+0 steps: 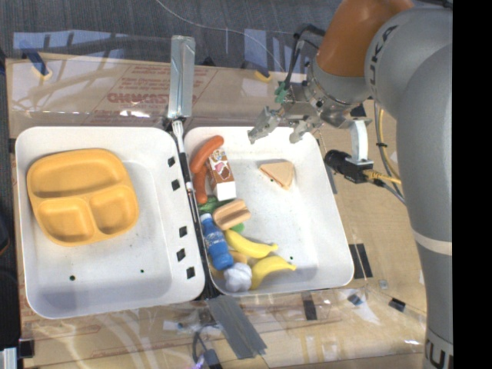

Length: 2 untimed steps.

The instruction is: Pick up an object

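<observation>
My gripper hovers over the back rim of the right bin, fingers spread apart with nothing between them. Just in front of it in that bin lies a tan sandwich wedge. Along the bin's left wall sit a red sausage, a brown and white snack packet, a hot dog, a blue bottle, two yellow bananas and a pale grey ball. A green item peeks out under the hot dog.
The left bin holds a yellow divided tray. A metal divider bar stands between the bins at the back. The grey arm with its orange band fills the upper right.
</observation>
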Each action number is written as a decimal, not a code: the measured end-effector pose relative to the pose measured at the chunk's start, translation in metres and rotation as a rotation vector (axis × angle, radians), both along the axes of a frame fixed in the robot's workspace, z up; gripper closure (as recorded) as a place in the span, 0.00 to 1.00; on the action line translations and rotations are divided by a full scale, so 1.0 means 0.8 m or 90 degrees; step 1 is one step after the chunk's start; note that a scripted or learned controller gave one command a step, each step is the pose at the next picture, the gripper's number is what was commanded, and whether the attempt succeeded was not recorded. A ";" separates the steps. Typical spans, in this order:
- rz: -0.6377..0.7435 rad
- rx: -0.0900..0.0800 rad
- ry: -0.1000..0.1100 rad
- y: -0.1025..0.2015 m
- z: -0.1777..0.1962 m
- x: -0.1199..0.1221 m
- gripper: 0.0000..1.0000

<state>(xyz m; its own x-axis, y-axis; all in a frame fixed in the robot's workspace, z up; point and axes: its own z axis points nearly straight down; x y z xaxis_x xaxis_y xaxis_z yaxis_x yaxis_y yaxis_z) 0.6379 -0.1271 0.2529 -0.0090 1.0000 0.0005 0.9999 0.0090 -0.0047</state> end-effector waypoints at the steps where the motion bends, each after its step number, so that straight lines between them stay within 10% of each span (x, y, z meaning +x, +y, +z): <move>1: 0.088 0.001 0.001 0.044 -0.064 0.023 0.00; 2: 0.187 0.001 0.000 0.034 -0.203 -0.027 0.00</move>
